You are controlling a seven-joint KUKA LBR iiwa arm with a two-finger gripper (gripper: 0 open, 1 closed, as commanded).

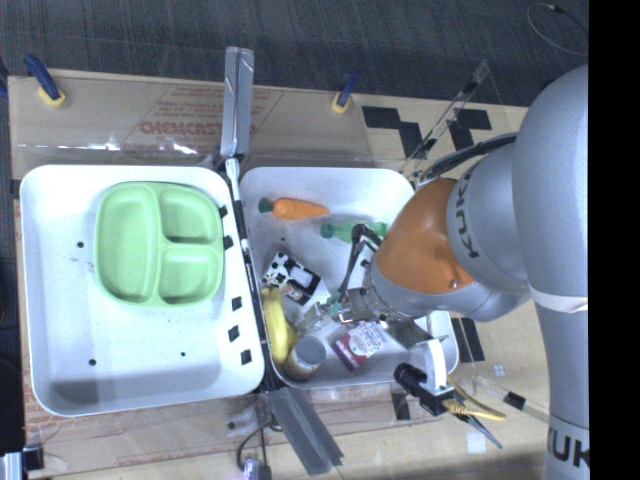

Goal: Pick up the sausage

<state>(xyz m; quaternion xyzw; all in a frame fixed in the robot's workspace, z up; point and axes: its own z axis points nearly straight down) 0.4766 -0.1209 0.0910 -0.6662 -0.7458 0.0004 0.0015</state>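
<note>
Gripper low in right bin, fingers' state can't tell, near sausage by front wall, w/ banana left and carrot at back.

Dark carpet floor lies beyond the wooden bench.

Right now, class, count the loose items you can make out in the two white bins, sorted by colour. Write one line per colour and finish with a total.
Green: 2, divided plate, small green item
Orange: 1, carrot
Yellow: 1, banana
Black and white: 1, patterned item
Dark red: 1, packet
Grey: 1, cup
Total: 7
</note>
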